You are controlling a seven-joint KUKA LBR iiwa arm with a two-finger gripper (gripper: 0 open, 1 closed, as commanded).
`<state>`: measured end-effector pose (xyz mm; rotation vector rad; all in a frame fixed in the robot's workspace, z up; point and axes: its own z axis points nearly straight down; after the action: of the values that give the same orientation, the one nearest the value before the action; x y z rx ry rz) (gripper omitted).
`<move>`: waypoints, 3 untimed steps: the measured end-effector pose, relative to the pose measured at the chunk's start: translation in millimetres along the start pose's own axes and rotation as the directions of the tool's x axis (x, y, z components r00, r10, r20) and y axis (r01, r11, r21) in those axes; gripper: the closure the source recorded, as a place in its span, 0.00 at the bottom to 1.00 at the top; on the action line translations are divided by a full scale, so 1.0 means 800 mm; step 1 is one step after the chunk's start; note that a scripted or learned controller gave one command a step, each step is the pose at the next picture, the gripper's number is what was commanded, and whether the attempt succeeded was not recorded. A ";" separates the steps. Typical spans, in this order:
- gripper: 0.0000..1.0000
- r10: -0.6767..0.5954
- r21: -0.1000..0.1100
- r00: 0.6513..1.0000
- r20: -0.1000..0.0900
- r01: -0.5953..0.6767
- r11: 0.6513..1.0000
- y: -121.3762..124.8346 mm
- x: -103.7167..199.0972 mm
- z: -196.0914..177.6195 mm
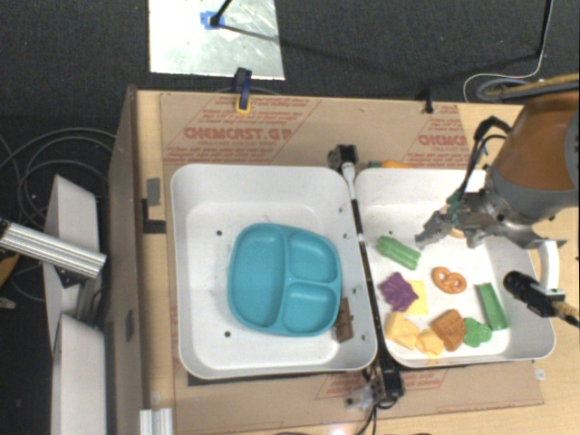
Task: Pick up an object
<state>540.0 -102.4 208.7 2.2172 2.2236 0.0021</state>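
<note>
Gripper (441, 227) hangs over the far part of the right shallow white bin (410, 188), at the end of the grey arm with orange band (542, 143) reaching in from the right. Whether the pincer is open or closed cannot be told from this angle; nothing visible between it.

Objects in the right bin, all lying on its floor:
- green cylindrical toy pickle (399, 252), just near-left of the gripper, apart from it
- brown pretzel-shaped toy (449, 280), near centre
- purple grape-cluster toy (396, 291) resting against a yellow flat square piece (416, 292)
- green stick-shaped toy (491, 304) toward the right wall
- brown waffle-like block (448, 326), pale yellow chunks (405, 331) and a small green leafy toy (476, 333) along the near wall

Left shallow white bin (195, 243) holds a teal plastic divided plate (284, 279), three compartments. Small dark brown piece (344, 320) sits at the plate's near-right edge, by the wall between bins.

Both bins rest on a cardboard sheet with red print (236, 125).
</note>
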 end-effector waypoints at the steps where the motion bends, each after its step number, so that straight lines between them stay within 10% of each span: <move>1: 0.00 0.001 0.011 1.000 -0.003 -0.001 1.000 -0.007 0.022 0.139; 3: 0.00 0.002 -0.004 1.000 -0.001 -0.002 1.000 -0.065 -0.018 0.153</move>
<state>488.5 -116.6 86.3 2.2179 2.2204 0.0074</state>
